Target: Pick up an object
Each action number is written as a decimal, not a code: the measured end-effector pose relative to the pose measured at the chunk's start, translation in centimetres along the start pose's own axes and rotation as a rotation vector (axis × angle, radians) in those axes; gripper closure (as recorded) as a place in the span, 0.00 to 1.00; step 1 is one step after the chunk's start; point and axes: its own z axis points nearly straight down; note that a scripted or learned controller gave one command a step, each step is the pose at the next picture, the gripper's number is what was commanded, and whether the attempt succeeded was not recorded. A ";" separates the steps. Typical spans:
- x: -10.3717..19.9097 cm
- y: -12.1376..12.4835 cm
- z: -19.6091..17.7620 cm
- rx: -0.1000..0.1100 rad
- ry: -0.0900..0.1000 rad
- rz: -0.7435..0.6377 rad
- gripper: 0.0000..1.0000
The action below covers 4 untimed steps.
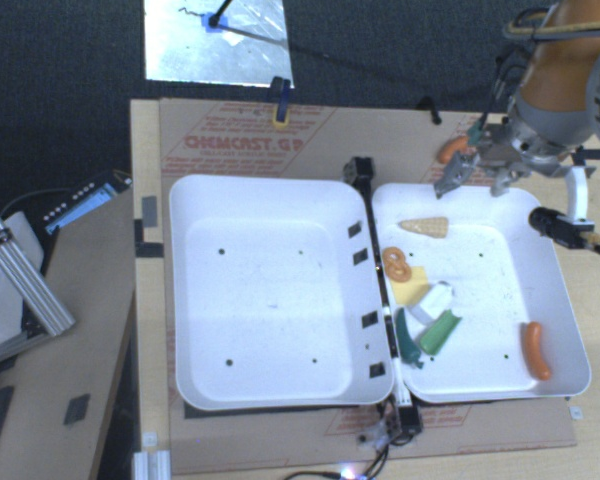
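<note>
The right bin (555, 268) holds several small things: a tan wedge (424, 227), an orange ring (396, 264), a yellow piece (410, 289), a white piece (436, 297), a green cylinder (439, 334), a dark teal piece (407, 341) and an orange sausage (536, 351). My gripper (477, 181) hangs over this bin's far rim, above and right of the wedge. Its two fingers stand apart with nothing between them. A small orange piece (451, 151) shows just left of the gripper body; whether it lies on the bench I cannot tell.
The left bin (270, 288) sits beside the right one, with black clips (360, 257) along the shared edge. A black fitting (558, 227) juts over the right bin's far right corner. A shiny sheet (218, 28) lies beyond the bench.
</note>
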 end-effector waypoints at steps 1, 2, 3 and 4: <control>7.2 -1.6 -8.3 -0.009 0.003 -0.010 0.00; 6.7 -1.6 -8.9 -0.005 0.001 -0.006 1.00; 7.7 2.3 -12.2 -0.006 0.001 -0.004 1.00; 7.7 2.2 -30.4 -0.020 -0.001 -0.004 1.00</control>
